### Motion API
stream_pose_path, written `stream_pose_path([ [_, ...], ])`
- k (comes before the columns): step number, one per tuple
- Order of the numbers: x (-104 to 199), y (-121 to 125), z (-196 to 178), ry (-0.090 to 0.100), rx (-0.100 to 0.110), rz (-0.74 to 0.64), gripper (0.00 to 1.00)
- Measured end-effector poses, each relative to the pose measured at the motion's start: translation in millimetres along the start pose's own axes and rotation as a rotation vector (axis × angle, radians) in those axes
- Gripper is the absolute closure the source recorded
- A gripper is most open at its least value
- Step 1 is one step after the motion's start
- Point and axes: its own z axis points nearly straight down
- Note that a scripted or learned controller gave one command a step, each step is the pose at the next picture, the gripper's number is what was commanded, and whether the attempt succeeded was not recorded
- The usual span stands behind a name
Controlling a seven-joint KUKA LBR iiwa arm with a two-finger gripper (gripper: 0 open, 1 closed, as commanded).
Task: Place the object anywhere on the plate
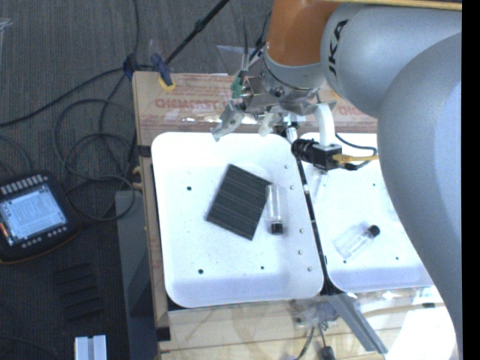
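Hanging over the far edge of the left bin (pixel 180 276), the gripper (pixel 245 120) sits above that bin's back rim, toward its far right corner, and nothing shows between its fingers; how far they are spread cannot be made out from this slant, so its state is left open. The plate (pixel 238 201), a dark ribbed rectangle, lies flat near the middle of the left bin, turned so that its long axis runs from the bin's far right toward its near left. Just beside the plate's right edge, close but apparently not on it, lies a small clear vial (pixel 274 214) with a dark cap, its long axis running roughly front to back along the bin, cap toward the near edge. A second clear vial (pixel 355 238) with a dark cap lies in the right bin (pixel 375 276), well apart from the plate, slanted with its cap toward the far right. Which vial is meant as the object is not certain; the one beside the plate is nearer the tool. From the gripper, that vial lies toward the near edge and a little to the right, so the coming move would likely be a reach forward and down, with the fingers set across the vial's narrow width rather than along its length.
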Motion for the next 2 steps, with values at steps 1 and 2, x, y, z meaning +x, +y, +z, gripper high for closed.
stream_pose_path([
  [1, 35.3, 35.0, 18.6, 0.001, -0.002, -0.242, 0.0],
  [2, 109.2, 47.7, 70.5, 0.002, 0.001, -0.224, 0.0],
])
